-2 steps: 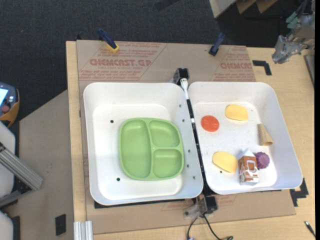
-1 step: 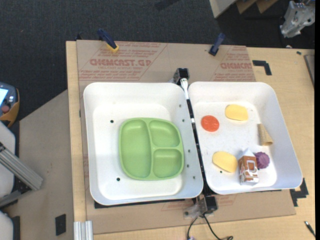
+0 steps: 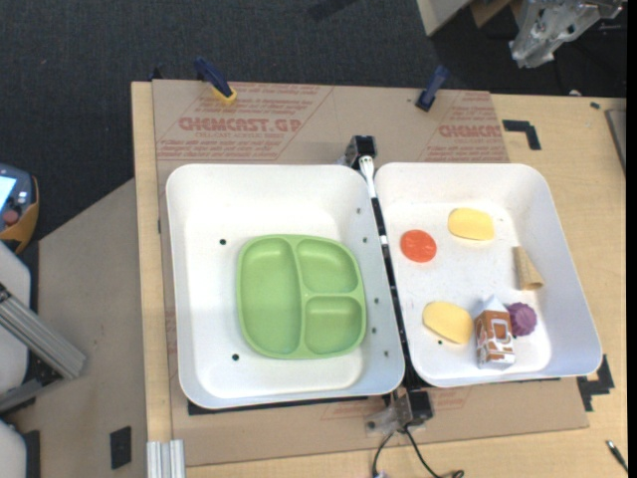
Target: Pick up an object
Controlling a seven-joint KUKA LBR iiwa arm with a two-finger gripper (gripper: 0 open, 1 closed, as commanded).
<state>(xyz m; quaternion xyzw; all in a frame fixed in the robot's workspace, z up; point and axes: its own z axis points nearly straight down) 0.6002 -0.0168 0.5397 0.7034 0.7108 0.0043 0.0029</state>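
Several small objects lie in the right bin (image 3: pixel 557 217). A red disc (image 3: pixel 418 246) sits near its left wall. One yellow lump (image 3: pixel 471 224) lies toward the back and a second yellow lump (image 3: pixel 448 321) toward the front. A brown and white carton (image 3: pixel 495 338) stands at the front, touching a purple piece (image 3: pixel 521 318). A tan stick (image 3: pixel 526 268) lies by the right wall. My gripper (image 3: pixel 534 43) hangs high at the top right, beyond the bench's far edge and well away from both bins.
The left bin (image 3: pixel 199 217) holds a green divided plate (image 3: pixel 300 295). Two blue clamps (image 3: pixel 216 81) (image 3: pixel 432 88) grip the cardboard sheet at the bench's far edge. A black bracket (image 3: pixel 360 150) sits where the bins meet.
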